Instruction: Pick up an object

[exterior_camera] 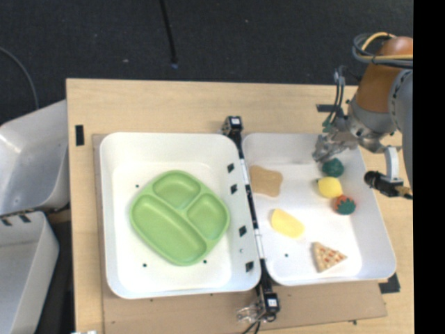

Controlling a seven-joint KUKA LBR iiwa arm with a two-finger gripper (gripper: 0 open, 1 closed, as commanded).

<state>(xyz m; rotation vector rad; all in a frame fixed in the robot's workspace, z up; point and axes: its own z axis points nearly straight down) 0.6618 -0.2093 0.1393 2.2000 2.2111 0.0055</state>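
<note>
My gripper [325, 149] hangs over the far right part of the right bin [368, 256], just above and left of a small dark green object [334, 167]. Nothing shows between the gripper and that object from here. Below it lie a yellow lemon-like piece [329, 186] and a red and green piece [343, 204]. A tan bread slice [265, 181], a yellow wedge [286, 223] and a pizza slice [327, 256] lie further toward the front and left.
The left bin [115, 256] holds a green divided plate [179, 216]. A ridge with black clips [245, 207] separates the two bins. The arm [379, 96] enters from the right over the bench's far corner.
</note>
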